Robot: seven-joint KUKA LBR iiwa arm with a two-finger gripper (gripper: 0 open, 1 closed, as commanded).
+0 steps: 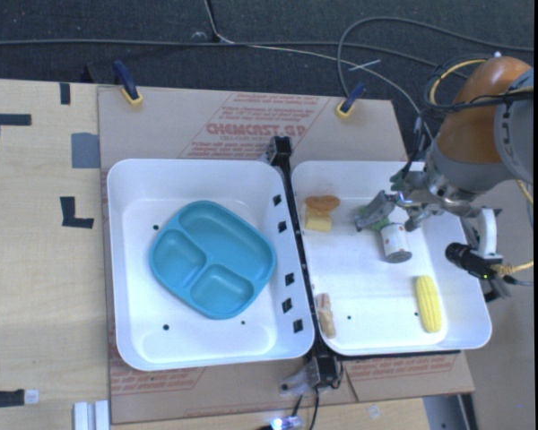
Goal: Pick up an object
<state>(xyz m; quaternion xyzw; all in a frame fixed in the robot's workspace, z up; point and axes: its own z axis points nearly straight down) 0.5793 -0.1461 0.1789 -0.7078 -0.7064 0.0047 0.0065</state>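
Hovering over the right bin (471, 330), gripper (390, 215) sits just above a small grey can (395, 243); grasp state cannot be told. Approach step, by my judgement: next move calls for descending squarely onto the can, clear of the corn cob (428, 304).

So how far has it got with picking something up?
Nothing looks lifted yet. The blue tray lies in the left bin. In the right bin, the corn, the small can and the bits of food by the divider all rest on the floor. The pincer sits low, right beside the can, so a grab looks under way. The lift itself is left.
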